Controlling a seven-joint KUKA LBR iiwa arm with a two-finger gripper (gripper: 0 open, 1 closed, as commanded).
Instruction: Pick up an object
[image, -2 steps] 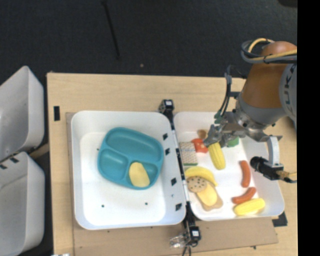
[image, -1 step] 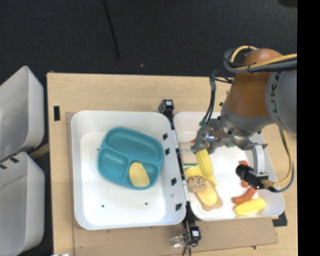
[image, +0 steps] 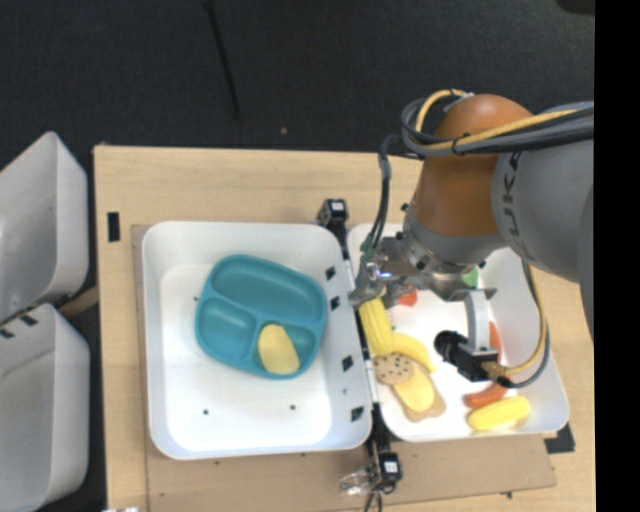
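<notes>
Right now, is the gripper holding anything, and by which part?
Cannot be told: the gripper sits low over the corn cob in the right bin, but the arm hides any hold.

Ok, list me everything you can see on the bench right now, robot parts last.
Bins: 2, white, side by side on the bench.
Divided plate: 1, teal, left bin.
Yellow lump: 1, in the plate's near compartment.
Corn cob: 1, yellow, right bin's left edge.
Cookie: 1, tan, below the corn.
Yellow piece: 1, right bin's near corner.
Arm: 1, grey and orange, over the right bin.
Gripper: 1, above the corn.
</notes>
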